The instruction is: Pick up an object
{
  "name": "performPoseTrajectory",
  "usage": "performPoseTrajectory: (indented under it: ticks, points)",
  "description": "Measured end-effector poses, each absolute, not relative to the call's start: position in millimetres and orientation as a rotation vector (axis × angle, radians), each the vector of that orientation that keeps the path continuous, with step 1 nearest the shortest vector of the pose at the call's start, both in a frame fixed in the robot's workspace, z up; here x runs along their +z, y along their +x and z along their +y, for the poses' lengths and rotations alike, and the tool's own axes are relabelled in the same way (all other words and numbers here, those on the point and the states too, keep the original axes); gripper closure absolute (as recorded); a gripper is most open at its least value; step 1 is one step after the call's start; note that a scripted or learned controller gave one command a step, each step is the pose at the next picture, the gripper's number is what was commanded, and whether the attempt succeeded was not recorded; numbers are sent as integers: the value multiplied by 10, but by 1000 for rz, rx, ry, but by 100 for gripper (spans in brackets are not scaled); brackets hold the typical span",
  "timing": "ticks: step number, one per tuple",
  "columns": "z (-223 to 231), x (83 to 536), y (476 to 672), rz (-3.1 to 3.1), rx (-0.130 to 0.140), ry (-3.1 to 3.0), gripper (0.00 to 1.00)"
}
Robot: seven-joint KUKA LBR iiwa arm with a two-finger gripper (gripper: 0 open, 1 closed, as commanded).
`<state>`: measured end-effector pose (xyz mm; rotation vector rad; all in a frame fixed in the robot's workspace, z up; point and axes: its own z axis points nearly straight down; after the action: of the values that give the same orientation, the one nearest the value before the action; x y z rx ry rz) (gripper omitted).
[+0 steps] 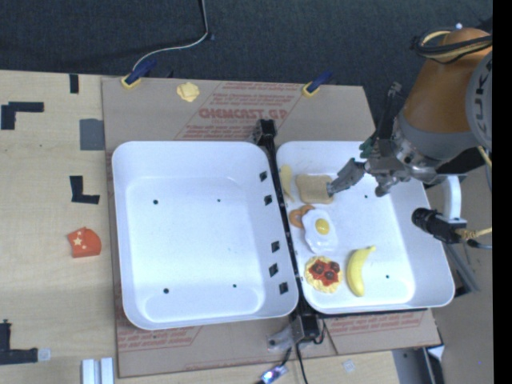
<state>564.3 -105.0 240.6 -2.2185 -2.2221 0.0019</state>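
Note:
The right bin (416, 238) holds several toy foods along its left side: a tan bread slice (312, 187), a fried egg (320, 229), a round red-topped piece (323, 272), a yellow banana (357, 271), a small orange ring (298, 214) and a pale yellow piece (286, 178). My gripper (358, 186) hangs over the upper middle of this bin, just right of the bread slice. It is open, its left fingertip (336, 186) close to the bread's right edge. Nothing sits between the fingers.
The left bin (192, 230) adjoins the right one along a black-clipped divider (274, 214). A red toy (84, 242) lies on the bench far left, a yellow lump (188, 92) on the cardboard behind the bins. The arm's body (444, 94) fills the upper right.

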Motion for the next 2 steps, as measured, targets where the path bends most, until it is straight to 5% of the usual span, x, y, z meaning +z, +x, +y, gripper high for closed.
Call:
performPoseTrajectory:
  ticks: [1, 2]
  points:
    - [-1047, 1127, 5764, -2216, 13, -2212, 0]
    - [-1181, 841, 5782, -2220, 0, -2221, 0]
